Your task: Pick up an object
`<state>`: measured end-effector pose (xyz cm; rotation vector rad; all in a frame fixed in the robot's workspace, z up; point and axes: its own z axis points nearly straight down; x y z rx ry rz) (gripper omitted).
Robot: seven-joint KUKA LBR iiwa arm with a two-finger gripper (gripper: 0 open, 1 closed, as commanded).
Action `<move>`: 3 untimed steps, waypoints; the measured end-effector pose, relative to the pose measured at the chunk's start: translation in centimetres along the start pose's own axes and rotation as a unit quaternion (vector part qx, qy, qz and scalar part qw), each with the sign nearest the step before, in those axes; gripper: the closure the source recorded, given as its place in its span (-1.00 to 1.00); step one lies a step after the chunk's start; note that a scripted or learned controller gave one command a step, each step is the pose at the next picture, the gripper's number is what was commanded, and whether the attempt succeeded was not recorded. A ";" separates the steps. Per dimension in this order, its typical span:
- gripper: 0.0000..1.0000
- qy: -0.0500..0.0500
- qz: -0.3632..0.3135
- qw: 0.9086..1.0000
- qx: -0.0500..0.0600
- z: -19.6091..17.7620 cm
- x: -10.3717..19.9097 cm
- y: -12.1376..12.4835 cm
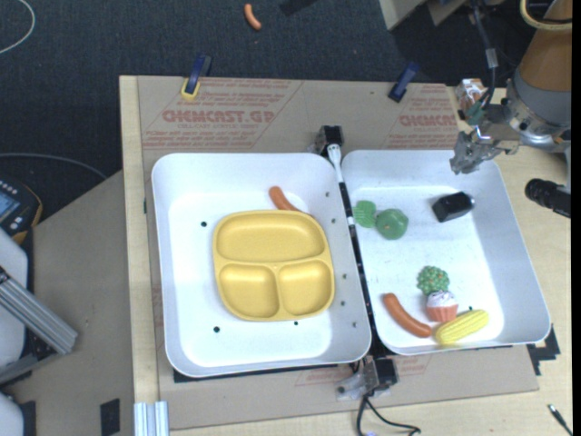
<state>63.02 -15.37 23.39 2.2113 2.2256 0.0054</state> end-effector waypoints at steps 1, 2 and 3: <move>1.00 0.000 0.000 1.000 0.000 -0.8 4.9 0.7; 1.00 0.001 0.000 1.000 0.003 0.0 11.3 1.3; 1.00 0.001 0.001 1.000 0.004 1.4 16.8 2.1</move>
